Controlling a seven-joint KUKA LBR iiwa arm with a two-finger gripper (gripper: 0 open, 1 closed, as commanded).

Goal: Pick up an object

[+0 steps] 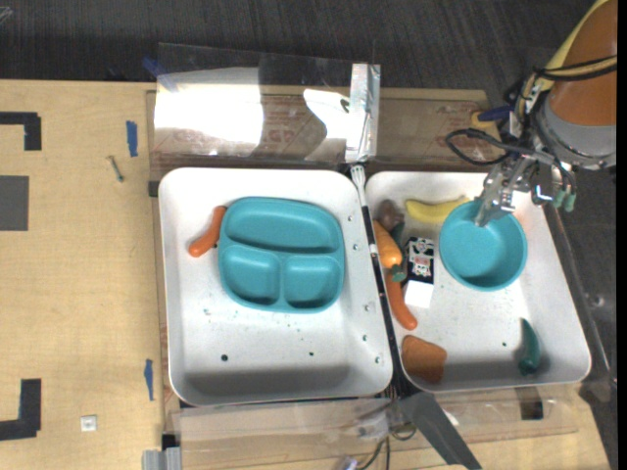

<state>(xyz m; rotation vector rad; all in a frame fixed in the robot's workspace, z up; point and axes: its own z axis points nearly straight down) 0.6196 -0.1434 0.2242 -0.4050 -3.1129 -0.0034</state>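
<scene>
My gripper (487, 207) hangs over the right bin (568, 302), its tip at the far rim of a teal bowl (483, 253). Just left of the tip, a yellow banana (431, 209) lies behind the bowl. Along the bin's left wall lie an orange carrot-like piece (390, 251), a small black-and-white box (420, 259) and a thin orange stick (400, 304). An orange-brown chunk (424, 356) sits at the near left, and a dark teal piece (529, 347) at the near right.
The left bin (186, 341) holds a teal divided plate (281, 253) with an orange sausage-shaped piece (207, 233) beside its left edge. A clear plastic sheet (265, 116) lies behind the bins. Cables (480, 143) hang near the wrist.
</scene>
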